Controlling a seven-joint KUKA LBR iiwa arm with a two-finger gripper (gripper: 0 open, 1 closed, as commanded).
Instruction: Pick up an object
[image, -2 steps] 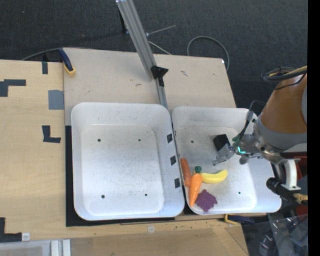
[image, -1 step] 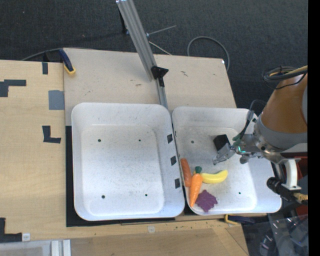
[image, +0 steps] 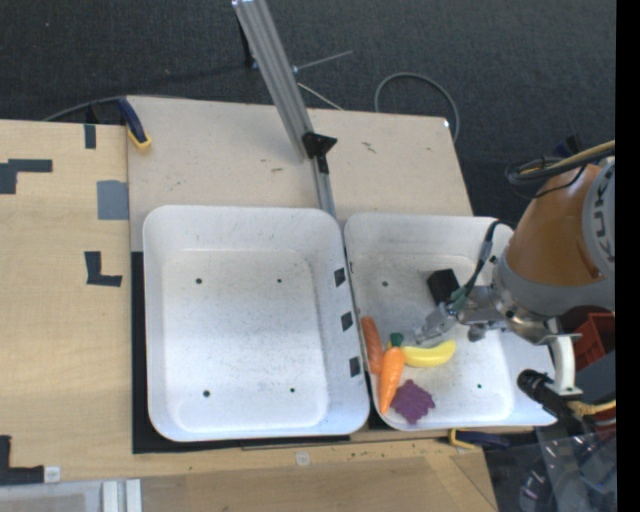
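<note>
**Toy produce waits in the right bin**

Pale wooden table (image: 250, 160) is seen carrying two white bins; the left bin (image: 240, 320) lies beside the right bin (image: 480, 400), where the objects are clustered. The jaws (image: 437, 325) are poised just above the yellow banana (image: 430, 353), and whether they are apart cannot be told. The banana is judged light, stiff and smooth (likely plastic), best taken across its middle. Close by, an orange carrot (image: 390, 372), a purple piece (image: 411, 401) and a black block (image: 443, 284) are crowded, so a neighbour could be nudged.
</note>
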